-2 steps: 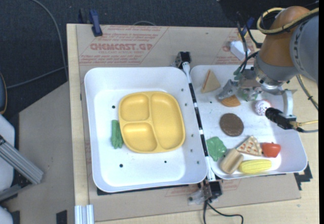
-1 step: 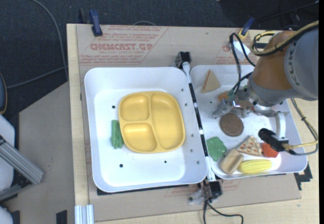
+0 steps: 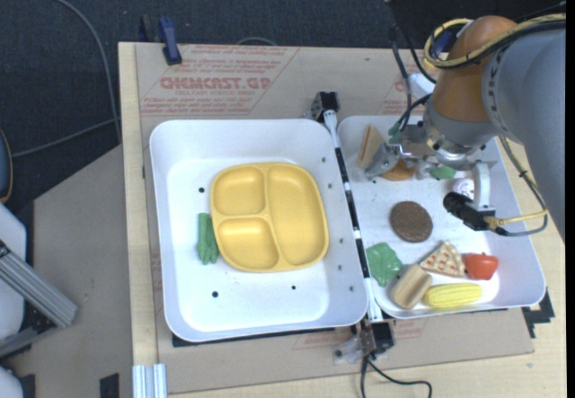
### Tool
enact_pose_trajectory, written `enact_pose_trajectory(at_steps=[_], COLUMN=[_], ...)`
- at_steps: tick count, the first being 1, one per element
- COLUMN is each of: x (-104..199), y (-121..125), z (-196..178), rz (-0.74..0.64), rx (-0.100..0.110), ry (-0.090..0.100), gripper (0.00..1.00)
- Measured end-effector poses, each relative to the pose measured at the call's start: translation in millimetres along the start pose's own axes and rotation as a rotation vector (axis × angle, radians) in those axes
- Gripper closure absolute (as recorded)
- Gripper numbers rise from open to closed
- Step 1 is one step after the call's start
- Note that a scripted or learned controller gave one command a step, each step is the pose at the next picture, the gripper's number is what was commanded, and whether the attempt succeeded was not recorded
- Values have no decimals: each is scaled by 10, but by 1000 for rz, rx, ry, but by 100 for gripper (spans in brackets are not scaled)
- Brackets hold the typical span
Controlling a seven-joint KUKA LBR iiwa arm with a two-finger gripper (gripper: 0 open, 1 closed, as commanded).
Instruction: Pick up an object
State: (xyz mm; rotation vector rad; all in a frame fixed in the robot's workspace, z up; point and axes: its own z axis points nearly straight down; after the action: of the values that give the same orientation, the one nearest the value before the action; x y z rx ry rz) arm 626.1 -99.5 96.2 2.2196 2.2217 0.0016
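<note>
My gripper (image 3: 398, 156) is low over the far end of the right bin (image 3: 521, 234), reaching in from the right. Directly beneath it lies an orange toy food (image 3: 401, 173), partly covered by the gripper. A tan wedge (image 3: 369, 146) leans just to the gripper's left, and a small green piece (image 3: 442, 173) lies to its right. Nearer the front are a brown round patty (image 3: 411, 221), a green leafy piece (image 3: 384, 261), a pizza slice (image 3: 443, 260), a red piece (image 3: 482, 267), a yellow corn cob (image 3: 453, 296) and a tan bun (image 3: 410, 287).
The left bin (image 3: 175, 207) holds a yellow divided plate (image 3: 268, 215) with a green pod (image 3: 207, 238) beside its left edge. A black clip (image 3: 325, 104) sits at the far end of the wall between the bins. Cardboard (image 3: 216, 82) lies behind.
</note>
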Motion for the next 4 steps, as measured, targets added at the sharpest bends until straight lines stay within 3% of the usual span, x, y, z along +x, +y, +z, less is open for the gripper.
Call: enact_pose_trajectory(at_steps=[1,2,3,4], x=[38,34,601,993], y=[368,344,-237,-401], z=[117,38,-894,-1248], rz=[-2,3,-1,-1], rx=[23,34,2,0], ry=[0,0,2,1], gripper=[0,100,100,100])
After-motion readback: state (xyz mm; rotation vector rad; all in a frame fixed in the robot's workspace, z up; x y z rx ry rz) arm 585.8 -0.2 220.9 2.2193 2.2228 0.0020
